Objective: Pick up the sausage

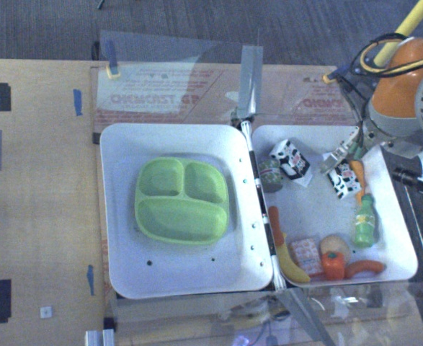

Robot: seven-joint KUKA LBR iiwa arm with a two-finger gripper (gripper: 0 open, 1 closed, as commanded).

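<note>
Sausage (364,268), reddish-orange, lies along the lower right edge of the right bin (406,254), beside a red pepper (333,263). Well above it, at the frame's upper right, the gripper (339,157) hangs over the bin's top; whether it is spread or pressed together cannot be told. Just below sit a cow-patterned carton (346,182), a carrot (358,175) and a green bottle (364,223). A green divided plate (181,200) fills the left bin (117,251).

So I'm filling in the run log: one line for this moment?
task: pick up sausage | sausage: lying in right bin, front edge | gripper: over bin's far side, apart from sausage | status: not picked
</note>
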